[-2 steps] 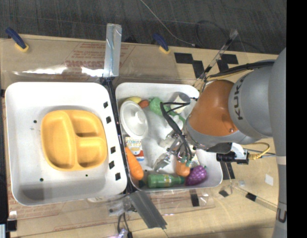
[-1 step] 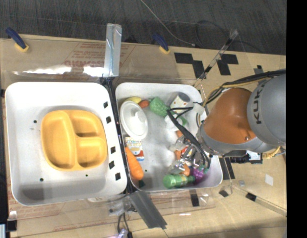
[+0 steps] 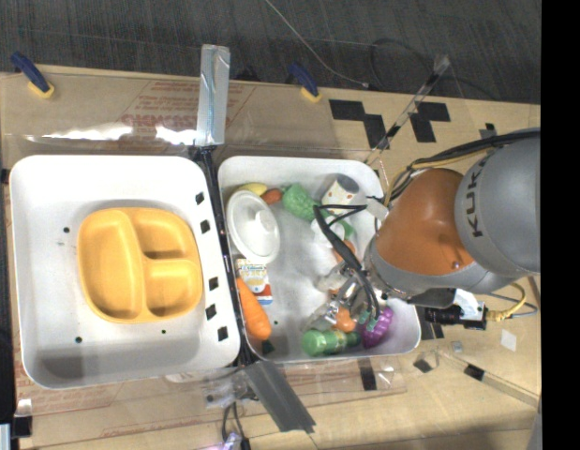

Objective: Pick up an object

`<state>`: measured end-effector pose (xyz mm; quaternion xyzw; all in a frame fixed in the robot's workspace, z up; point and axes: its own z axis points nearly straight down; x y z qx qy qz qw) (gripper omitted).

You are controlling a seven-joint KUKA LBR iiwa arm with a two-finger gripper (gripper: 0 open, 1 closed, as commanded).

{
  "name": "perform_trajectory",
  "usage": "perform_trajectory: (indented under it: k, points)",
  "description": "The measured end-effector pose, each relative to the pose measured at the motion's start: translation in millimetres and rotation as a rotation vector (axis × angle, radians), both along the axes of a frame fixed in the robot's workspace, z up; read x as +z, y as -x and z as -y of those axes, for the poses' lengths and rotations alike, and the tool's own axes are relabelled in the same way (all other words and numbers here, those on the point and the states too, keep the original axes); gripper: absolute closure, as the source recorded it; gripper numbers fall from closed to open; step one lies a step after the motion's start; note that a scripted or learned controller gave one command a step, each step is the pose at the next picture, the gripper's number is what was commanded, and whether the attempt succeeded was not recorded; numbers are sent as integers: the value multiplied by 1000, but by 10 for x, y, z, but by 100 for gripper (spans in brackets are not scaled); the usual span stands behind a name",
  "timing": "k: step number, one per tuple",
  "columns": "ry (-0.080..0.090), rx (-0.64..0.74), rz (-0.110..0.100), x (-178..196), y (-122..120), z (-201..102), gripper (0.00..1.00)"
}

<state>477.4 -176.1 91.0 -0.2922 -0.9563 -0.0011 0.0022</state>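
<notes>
The table (image 3: 271, 97) spreads across the frame under brown cardboard marked with black tape, blue clamps along its upper edge. On it sit two shallow white bins side by side, smooth plastic with rounded corners. The left bin (image 3: 37, 251) holds a yellow tray (image 3: 140, 261), glossy and rounded, split into three compartments. The right bin (image 3: 299, 169) is crowded, and the arm (image 3: 458, 223) reaches over its right side from the right of the frame: a grey shell with a rounded orange band, black cables looping down toward the middle of the bin. Its bulk covers the bin's right wall and part of the contents. Against the bin's left wall lies a white bowl (image 3: 253, 221), round and smooth, and just below it a small printed carton (image 3: 255, 279). Below that, an orange carrot (image 3: 255, 315), long and tapered, lies along the left wall toward the lower left corner. Near the bin's top sit a bumpy green piece (image 3: 297, 200) and, beside the bowl's upper rim, a small yellow piece (image 3: 255, 190). The claw (image 3: 346, 293) hangs low in the lower right of the bin, metallic and tangled in cables; whether it is open or closed cannot be told. Touching around it are a green toy (image 3: 322, 342), a purple toy (image 3: 379, 326) and a small orange piece (image 3: 345, 322), clustered against the bin's lower wall.
</notes>
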Motion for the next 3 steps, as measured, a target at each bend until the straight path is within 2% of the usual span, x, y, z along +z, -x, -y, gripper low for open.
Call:
perform_trajectory:
  k: [1, 2, 3]
  points:
    - [-1, 8, -2, 88, -5, -10, 100]
    - [4, -31, 6, 972, -92, -55, 100]
    - [1, -252, -2, 50, 9, 244, 100]
